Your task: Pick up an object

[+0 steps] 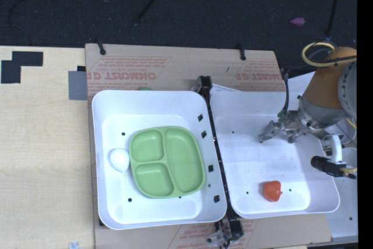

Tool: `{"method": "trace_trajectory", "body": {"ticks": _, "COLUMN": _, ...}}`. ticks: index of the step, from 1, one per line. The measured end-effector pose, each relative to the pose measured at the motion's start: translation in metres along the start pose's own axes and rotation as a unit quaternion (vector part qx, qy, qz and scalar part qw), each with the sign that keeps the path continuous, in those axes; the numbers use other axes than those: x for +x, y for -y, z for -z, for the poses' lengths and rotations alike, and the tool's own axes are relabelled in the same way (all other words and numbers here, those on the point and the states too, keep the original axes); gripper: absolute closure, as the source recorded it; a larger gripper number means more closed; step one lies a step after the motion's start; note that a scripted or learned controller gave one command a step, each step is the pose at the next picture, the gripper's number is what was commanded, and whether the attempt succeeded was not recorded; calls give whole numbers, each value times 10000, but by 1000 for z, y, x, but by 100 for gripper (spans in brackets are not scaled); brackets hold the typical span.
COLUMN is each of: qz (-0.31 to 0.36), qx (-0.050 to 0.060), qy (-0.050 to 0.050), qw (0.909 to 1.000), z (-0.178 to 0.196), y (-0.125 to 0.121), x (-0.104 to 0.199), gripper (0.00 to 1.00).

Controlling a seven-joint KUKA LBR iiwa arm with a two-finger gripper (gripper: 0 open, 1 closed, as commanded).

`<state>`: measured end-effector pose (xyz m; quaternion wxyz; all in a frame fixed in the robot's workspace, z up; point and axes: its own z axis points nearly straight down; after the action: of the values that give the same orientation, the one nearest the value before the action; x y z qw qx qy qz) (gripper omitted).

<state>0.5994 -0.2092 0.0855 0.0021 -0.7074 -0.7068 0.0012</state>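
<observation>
A small red-orange object (271, 190) lies near the front of the right bin (245, 108). My gripper (275, 135) hangs over the middle right of that bin, well behind the red-orange object and apart from it. Its fingers (264, 136) stand open with nothing between them. In the left bin (111, 108) a green divided plate (166, 161) lies flat, and a white egg-shaped object (119, 160) rests against the plate's left edge.
The two bins meet at a black-clipped divider (213, 148) down the middle. Both rest on a cardboard sheet (175, 67) on the pale bench. The grey arm with its orange band (326, 84) comes in over the right bin's far right corner.
</observation>
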Motion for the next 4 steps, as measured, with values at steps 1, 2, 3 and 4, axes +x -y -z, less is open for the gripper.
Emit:
{"method": "trace_trajectory", "body": {"ticks": 1, "qz": -4, "qx": -9, "qy": 0, "qw": 10000, "z": 12, "y": -1, "x": 0, "gripper": 100}}
{"method": "trace_trajectory", "body": {"ticks": 2, "qz": 13, "qx": -32, "qy": 9, "qw": 10000, "z": 60, "y": -9, "x": 3, "gripper": 100}}
{"method": "trace_trajectory", "body": {"ticks": 3, "qz": 13, "qx": -39, "qy": 12, "qw": 10000, "z": 113, "y": -10, "x": 2, "gripper": 100}}
{"method": "trace_trajectory", "body": {"ticks": 4, "qz": 21, "qx": -2, "qy": -7, "qw": 10000, "z": 109, "y": 1, "x": 54, "gripper": 100}}
